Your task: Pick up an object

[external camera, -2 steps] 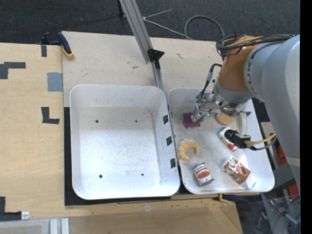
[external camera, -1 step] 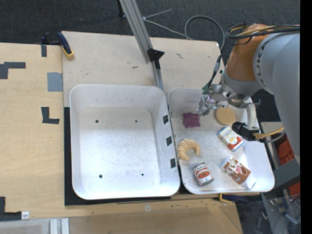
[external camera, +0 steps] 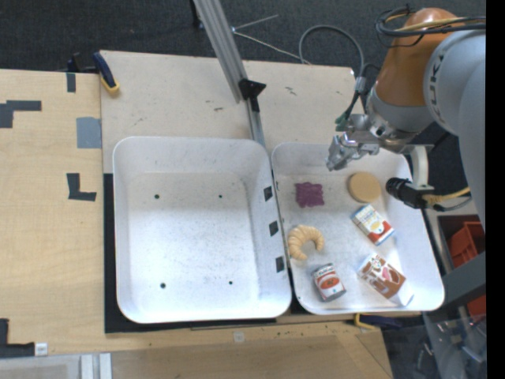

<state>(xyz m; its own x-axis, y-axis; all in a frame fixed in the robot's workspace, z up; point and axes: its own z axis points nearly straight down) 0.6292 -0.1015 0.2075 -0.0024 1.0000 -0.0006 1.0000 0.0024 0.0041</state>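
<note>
The right bin (external camera: 418, 290) holds a purple lump (external camera: 309, 194), a tan round biscuit (external camera: 364, 186), a croissant (external camera: 304, 241), a red-and-white can (external camera: 327, 282), a small red-and-white carton (external camera: 372, 223) and a brown-and-white packet (external camera: 382, 276). My gripper (external camera: 338, 158) hangs over the bin's far edge, up and right of the purple lump and left of the biscuit. Nothing shows between its tips.
The left bin (external camera: 126, 212) lies beside the right one, with a dark divider strip between them. A metal rail (external camera: 225, 46) slants down to the bins' far edge. A blue-and-yellow clamp (external camera: 106, 73) sits at the bench's far left. Cables loop behind the arm.
</note>
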